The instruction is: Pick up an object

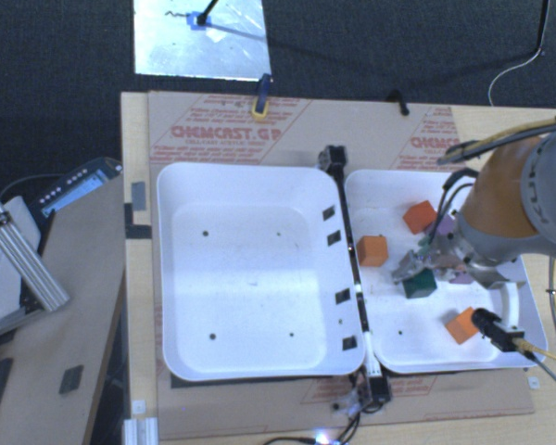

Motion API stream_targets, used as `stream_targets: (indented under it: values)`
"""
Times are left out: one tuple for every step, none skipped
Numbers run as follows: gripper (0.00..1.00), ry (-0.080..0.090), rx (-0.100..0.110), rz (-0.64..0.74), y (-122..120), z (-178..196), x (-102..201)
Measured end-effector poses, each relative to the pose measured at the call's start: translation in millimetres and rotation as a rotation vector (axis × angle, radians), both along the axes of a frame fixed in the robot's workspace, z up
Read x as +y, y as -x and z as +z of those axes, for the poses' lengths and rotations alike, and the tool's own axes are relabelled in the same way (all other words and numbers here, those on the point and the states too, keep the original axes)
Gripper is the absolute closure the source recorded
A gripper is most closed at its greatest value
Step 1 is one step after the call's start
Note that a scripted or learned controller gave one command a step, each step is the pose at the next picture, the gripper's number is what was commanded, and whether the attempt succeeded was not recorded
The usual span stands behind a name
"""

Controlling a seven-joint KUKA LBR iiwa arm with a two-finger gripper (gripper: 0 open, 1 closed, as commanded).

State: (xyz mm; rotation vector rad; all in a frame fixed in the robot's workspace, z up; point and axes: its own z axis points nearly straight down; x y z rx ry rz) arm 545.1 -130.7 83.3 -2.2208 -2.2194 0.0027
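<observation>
Green block (419, 285) lies in the right bin (389, 346), just below and touching the tool (413, 265), which hangs low over it; whether the tool is wide or narrow I cannot tell, its tip blurring into the block. Orange cubes sit around: one (372, 249) just left, one (420, 217) above, one (461, 325) lower right. A purple piece (461, 275) is half hidden behind the wrist. The left bin (250, 276) lies well apart on the desk (287, 123).

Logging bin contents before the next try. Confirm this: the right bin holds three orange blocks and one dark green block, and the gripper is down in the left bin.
Not quite. The camera view shows the gripper down in the right bin, by the dark green block, not in the left one. The rest stands: three orange blocks and one dark green block lie in the right bin.
</observation>
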Motion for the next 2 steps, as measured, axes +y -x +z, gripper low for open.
stream_targets:
  values:
    - [1.00,0.002,-0.008,0.003,-4,13,0]
    - [1.00,0.000,-0.023,0.015,-119,108,69]
